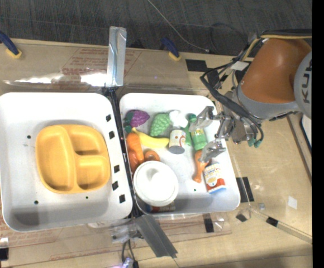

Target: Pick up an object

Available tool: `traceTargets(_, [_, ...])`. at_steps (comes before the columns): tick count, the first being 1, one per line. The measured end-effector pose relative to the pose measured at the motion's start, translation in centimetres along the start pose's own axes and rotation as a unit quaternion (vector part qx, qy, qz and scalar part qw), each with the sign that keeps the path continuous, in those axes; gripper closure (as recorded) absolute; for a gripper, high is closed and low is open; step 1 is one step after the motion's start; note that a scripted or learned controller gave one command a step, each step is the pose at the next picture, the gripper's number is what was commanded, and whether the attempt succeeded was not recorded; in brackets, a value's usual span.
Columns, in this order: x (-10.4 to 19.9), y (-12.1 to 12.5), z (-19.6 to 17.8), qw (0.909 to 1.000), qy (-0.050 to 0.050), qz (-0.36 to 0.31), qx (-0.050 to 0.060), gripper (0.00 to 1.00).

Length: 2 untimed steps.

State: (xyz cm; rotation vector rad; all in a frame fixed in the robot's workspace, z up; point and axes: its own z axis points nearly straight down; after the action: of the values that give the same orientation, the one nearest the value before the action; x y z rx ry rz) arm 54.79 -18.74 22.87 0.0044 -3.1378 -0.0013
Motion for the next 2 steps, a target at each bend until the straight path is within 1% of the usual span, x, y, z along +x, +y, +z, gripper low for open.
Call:
traceTargets(1, [-5.4, -2.2, 10.9, 0.9975, 0.002, 0.071, -0.001, 0.00])
traceTargets(2, [-6.0, 2.0, 13.8, 0.9819, 0.001, 0.189, 0.000, 0.00])
